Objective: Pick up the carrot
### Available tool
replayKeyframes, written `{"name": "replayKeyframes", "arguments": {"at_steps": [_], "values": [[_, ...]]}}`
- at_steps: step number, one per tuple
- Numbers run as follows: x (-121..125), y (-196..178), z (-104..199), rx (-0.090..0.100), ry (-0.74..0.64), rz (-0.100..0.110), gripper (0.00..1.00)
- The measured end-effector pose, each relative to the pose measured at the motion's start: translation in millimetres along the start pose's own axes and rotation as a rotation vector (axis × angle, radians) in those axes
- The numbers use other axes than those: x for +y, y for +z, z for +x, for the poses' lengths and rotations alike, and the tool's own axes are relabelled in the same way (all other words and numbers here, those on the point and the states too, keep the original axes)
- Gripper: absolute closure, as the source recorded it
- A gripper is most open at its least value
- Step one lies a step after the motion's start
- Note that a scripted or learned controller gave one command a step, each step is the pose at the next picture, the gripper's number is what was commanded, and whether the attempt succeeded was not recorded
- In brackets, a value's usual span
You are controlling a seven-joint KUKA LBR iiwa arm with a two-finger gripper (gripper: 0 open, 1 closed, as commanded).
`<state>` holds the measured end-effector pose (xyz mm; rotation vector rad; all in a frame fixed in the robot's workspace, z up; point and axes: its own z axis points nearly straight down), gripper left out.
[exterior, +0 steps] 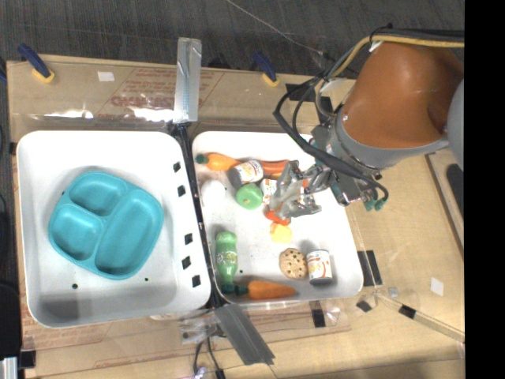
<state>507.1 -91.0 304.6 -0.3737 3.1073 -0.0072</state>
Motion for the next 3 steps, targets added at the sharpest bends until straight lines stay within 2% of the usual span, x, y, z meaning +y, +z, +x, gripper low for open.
{"name": "replayKeyframes", "arguments": {"at_steps": [1,2,3], "values": [[-63.1,-93.4,-59.0,0.003,-0.171,-0.001,1.00],[-76.1,25.6,-86.9,0.011,-0.535,-0.012,1.00],[-50.6,-11.1,-2.3,0.007,-0.833,-0.009,1.00]]}}
